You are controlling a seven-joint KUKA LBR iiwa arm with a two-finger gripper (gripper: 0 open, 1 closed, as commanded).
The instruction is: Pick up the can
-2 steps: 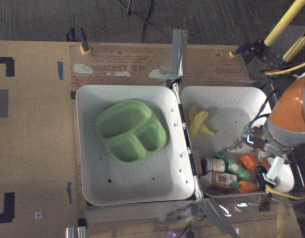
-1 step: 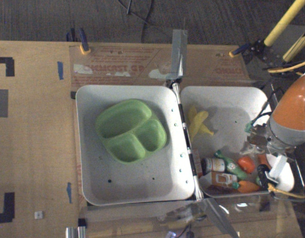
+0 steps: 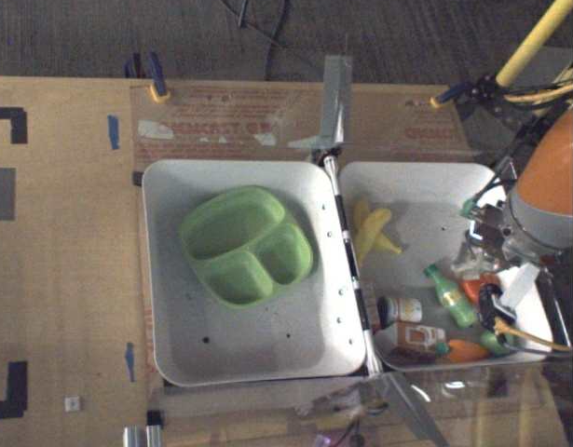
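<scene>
The can (image 3: 419, 335), short with a red and brown label, lies on its side near the front wall of the right bin (image 3: 426, 180). Beside it, just behind, lies a small bottle (image 3: 399, 310) with a dark cap. My gripper (image 3: 482, 257) hangs low over the right side of that bin, above a green bottle (image 3: 449, 296) and an orange-red item (image 3: 473, 288). It is to the right of and behind the can and apart from it. The grey wrist and orange band (image 3: 552, 170) hide part of the bin's right edge.
A yellow banana (image 3: 373, 230) lies at the back left of the right bin. A carrot (image 3: 467, 349) and a green item (image 3: 497, 343) sit at the front right, under cables. The left bin (image 3: 165, 277) holds a green divided plate (image 3: 247, 246).
</scene>
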